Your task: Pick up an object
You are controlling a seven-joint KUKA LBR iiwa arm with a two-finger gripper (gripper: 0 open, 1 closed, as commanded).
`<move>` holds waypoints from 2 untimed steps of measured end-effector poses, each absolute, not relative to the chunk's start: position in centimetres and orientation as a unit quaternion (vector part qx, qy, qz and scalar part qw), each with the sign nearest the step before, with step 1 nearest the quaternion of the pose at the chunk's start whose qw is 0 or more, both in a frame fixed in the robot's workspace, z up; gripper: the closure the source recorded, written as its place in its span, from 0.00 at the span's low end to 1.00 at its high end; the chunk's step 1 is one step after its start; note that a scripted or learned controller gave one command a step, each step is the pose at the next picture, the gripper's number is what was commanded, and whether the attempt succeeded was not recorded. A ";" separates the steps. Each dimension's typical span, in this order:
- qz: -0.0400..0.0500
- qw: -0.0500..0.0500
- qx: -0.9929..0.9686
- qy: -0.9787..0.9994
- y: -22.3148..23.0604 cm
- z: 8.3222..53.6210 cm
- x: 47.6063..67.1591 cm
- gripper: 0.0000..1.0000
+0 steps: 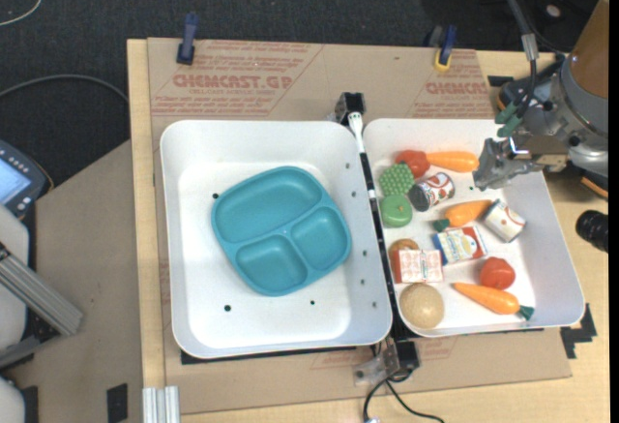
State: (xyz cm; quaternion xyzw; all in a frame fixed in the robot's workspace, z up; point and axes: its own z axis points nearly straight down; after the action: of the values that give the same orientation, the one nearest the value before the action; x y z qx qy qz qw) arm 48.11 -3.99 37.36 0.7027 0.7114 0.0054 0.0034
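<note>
Gripper (493,166) over right bin's (559,247) far edge, finger state unclear; glossy plastic carrots (465,212) and tomatoes (497,272) below.

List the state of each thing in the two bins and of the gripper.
Plate: upright in left bin, compartments bare.
Can: on its side, right bin.
Cartons: lying flat.
Carrots: lying flat.
Tomatoes: resting loose.
Gripper: over right bin's upper part, nothing seen between fingers.

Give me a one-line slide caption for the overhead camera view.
Pincer poised over the toy-food bin; teal divided plate sits in the left bin.
</note>
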 end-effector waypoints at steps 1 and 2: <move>0.001 0.002 0.706 0.708 -2.8 37.4 48.0 1.00; 0.000 0.001 0.707 0.707 -2.7 37.3 48.0 1.00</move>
State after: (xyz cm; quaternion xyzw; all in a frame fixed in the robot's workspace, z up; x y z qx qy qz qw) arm 47.97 -2.73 37.29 0.7069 0.7073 0.0001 0.0005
